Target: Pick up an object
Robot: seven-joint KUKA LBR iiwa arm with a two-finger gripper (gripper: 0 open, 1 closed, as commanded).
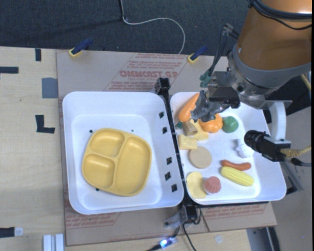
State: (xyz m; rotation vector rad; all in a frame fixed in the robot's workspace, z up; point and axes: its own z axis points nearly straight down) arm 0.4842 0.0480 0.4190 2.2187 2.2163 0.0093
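Carrot (189,107), a small orange toy piece, was seen just left of the claw (203,113), lying slanted at the far end of the right bin (272,192), close to the divider. Whether the claw was spread or pressed together could not be told; its tip was lost among the toys. Just beneath it an orange pepper-like piece (213,124) lay, with a green ball (230,123) to its right. Nearer the camera, a tan disc (201,157), a sausage (235,165) and corn (237,177) were spread out. Well to the claw's left, a yellow divided plate (116,161) sat in the left bin (73,140).

The carrot was judged light, stiff and smooth, likely slippery plastic; a hold across its thicker middle was thought safest.
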